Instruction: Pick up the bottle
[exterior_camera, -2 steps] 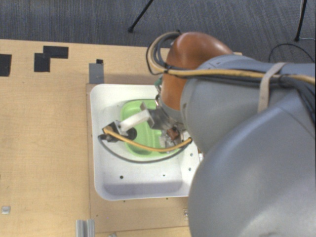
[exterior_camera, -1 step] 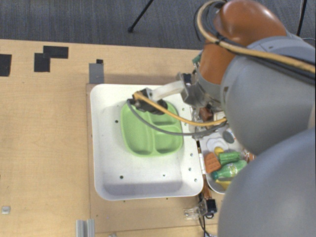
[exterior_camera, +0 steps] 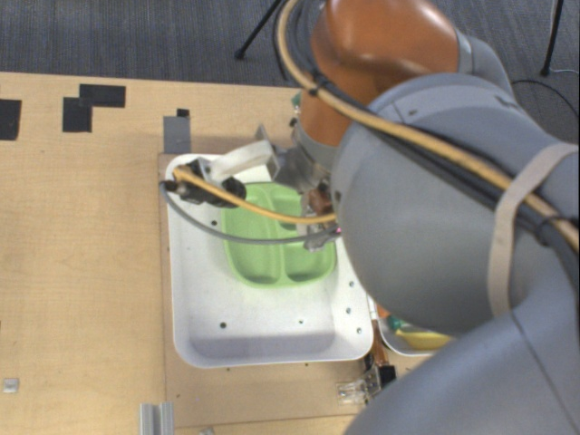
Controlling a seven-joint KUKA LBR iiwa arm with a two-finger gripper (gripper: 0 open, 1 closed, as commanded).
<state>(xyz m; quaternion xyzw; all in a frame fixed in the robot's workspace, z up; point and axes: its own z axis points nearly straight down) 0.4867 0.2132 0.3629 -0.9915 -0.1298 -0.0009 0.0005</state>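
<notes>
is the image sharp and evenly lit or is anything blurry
Camera view: lighting is soft and even, with only a faint shadow inside the white bin; the green tray and bench look fairly sharp, while the arm close to the lens is slightly soft.

- You get even, soft, fairly bright light from overhead across the bench [exterior_camera: 82, 270].
- You see a pale sheen on the orange band [exterior_camera: 385, 25] and the grey arm [exterior_camera: 453, 207], nothing blown out.
- Shadows stay soft; a faint one lies along the near wall of the white bin [exterior_camera: 254, 338].
- The arm, closest to you, looks slightly soft; the bench edges stay sharp.
</notes>
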